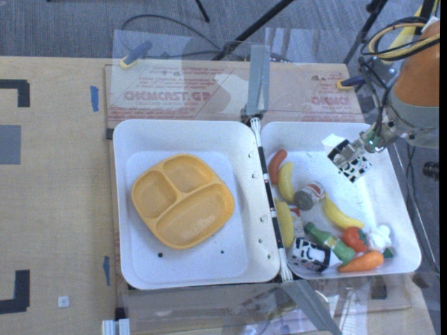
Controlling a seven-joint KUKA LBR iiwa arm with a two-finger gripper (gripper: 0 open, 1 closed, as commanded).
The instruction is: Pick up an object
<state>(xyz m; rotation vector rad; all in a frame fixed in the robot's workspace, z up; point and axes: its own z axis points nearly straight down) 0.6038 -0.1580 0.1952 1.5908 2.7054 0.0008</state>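
Observation:
The right bin (307,132) holds several toy foods: a red sausage (277,162), a yellow banana (286,181), a second banana (341,216), a small round can (309,195), a green bottle (323,238), a red tomato (354,237), an orange carrot (361,261) and a black-and-white carton (311,254). My gripper (348,159), marked with a black-and-white pattern, hangs over the bin's upper right part, above bare floor. It is apart from the toys; the can and the second banana lie below and to its left.
The left bin (122,187) carries a yellow divided plate (183,199). A third banana (285,223) lies along the wall between the bins. The grey arm with its orange band (418,75) comes in over the right bin's far right corner, trailing cables.

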